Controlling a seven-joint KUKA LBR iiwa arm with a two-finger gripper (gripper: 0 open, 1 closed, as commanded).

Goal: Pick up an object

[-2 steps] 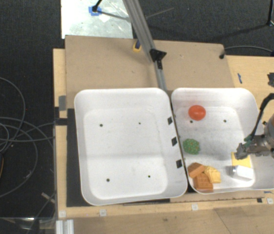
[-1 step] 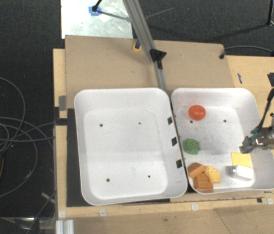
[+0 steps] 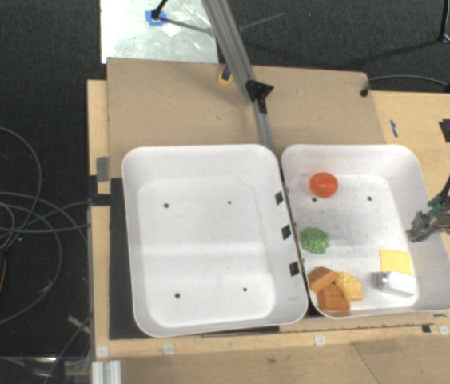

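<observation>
Gripper (image 3: 421,229) hangs at the right bin's (image 3: 352,154) right rim, too blurred to tell its fingers' state, holding nothing visible. Nearest lie the yellow block (image 3: 396,260) and white piece (image 3: 393,282), touching; a descent here could strike the rim or shove both aside.

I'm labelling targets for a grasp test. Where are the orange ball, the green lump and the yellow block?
orange ball (image 3: 324,185): camera view, centre of its top.
green lump (image 3: 314,240): camera view, middle of its bumpy surface.
yellow block (image 3: 396,261): camera view, middle of its flat top face.
</observation>
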